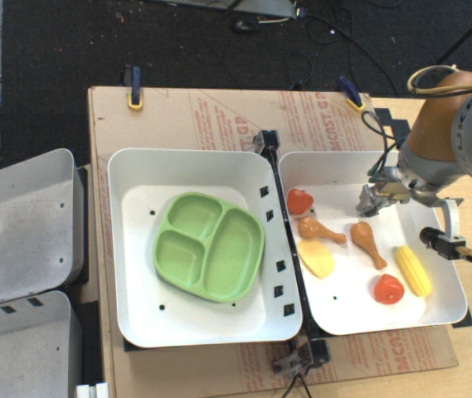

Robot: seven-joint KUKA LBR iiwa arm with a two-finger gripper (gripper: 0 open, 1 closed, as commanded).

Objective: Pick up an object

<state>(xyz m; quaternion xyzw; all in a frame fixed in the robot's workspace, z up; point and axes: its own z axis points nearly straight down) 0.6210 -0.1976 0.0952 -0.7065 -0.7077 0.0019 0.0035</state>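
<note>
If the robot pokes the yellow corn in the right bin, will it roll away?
Probably a little. The corn looks like a rounded cylinder lying on its side on the bin's smooth white floor, so a sideways push may roll it. It seems to be a stiff plastic toy, likely light. The red piece beside it might stop it.

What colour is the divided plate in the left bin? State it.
Light green; the divided plate shows plainly in the camera view.
</note>
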